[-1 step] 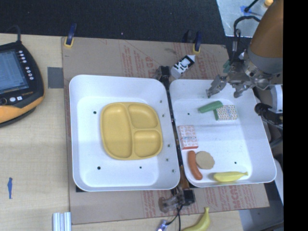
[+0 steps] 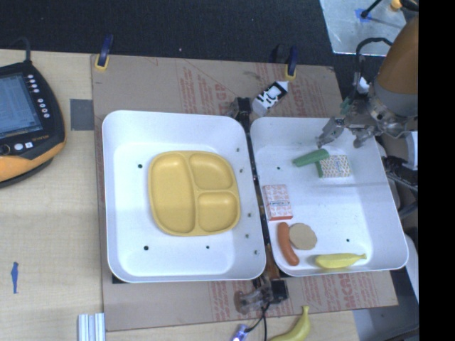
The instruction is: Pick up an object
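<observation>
Robotics lab bench: cardboard sheet (image 2: 213, 84) fixed w/ spring clamps (image 2: 104, 52), two white bins (image 2: 121, 190) side by side, teach pendant (image 2: 25, 123) at left, toy food (image 2: 340, 261) props.

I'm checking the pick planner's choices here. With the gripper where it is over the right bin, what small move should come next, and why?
Probably a short descent toward the green object. The gripper is above the right bin's far end with nothing between its open fingers, and that green piece, beside the speckled sponge, lies closest to it. The hot dog and banana sit at the near end.
</observation>
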Available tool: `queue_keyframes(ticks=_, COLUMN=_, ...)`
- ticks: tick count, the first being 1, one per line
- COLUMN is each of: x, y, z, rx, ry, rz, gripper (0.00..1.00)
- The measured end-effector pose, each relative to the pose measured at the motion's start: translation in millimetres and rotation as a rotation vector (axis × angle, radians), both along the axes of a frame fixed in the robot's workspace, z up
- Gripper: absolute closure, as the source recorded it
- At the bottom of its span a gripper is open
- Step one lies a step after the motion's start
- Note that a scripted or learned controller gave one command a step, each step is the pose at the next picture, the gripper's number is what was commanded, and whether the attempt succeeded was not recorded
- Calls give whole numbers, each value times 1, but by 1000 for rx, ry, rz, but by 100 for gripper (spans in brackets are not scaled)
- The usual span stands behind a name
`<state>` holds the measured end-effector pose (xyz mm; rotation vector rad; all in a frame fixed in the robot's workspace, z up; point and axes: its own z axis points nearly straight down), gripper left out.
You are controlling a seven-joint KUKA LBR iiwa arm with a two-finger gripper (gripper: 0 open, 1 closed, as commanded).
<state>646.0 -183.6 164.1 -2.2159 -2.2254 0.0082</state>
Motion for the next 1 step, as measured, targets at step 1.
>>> queue_keyframes(ticks=1, x=11, y=46, z=58, rx=4, ry=-3, rz=0, gripper=0)
